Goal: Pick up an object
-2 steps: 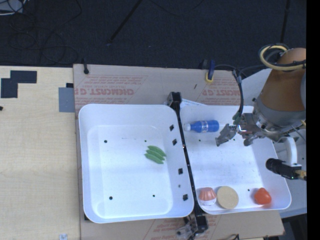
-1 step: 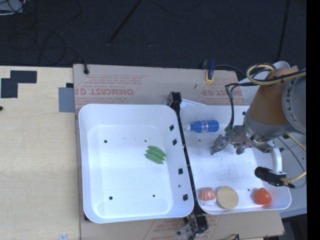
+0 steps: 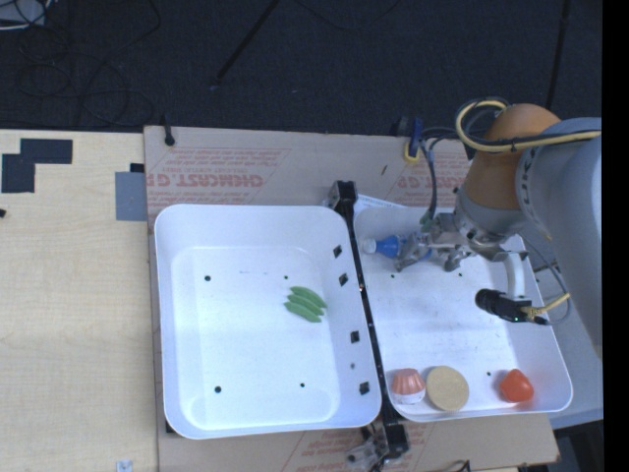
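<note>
Reaching into the right white bin (image 3: 550, 401) from the right, the tool (image 3: 425, 254) sits low beside a small blue-and-white object (image 3: 386, 247), possibly touching it; grip state unclear. Green pod-shaped piece (image 3: 306, 304) lies in the left white bin (image 3: 177, 362).

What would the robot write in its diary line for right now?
gripper low in right bin | beside blue object | grasp unclear | green pods in left bin
</note>
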Robot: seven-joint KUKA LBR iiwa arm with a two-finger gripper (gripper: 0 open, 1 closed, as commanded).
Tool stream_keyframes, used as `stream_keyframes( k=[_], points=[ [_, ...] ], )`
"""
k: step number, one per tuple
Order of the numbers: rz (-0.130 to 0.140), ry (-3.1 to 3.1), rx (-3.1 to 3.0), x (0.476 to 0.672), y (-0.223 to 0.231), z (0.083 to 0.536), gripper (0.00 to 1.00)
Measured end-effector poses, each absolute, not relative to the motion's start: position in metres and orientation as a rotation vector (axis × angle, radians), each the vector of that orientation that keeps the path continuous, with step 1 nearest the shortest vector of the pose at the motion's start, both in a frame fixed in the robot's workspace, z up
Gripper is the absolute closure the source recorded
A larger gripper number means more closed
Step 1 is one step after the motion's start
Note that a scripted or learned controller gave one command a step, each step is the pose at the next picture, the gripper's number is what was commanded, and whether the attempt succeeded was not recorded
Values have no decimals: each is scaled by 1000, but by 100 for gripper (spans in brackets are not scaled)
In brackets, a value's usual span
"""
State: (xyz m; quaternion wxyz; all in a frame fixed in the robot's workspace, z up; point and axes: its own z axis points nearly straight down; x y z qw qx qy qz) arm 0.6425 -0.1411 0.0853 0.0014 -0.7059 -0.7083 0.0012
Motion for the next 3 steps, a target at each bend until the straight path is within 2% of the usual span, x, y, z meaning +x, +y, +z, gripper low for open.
stream_keyframes(
  k=[3],
  points=[
    [3,-2220,-2219,643,-193,88,0]
  ],
)
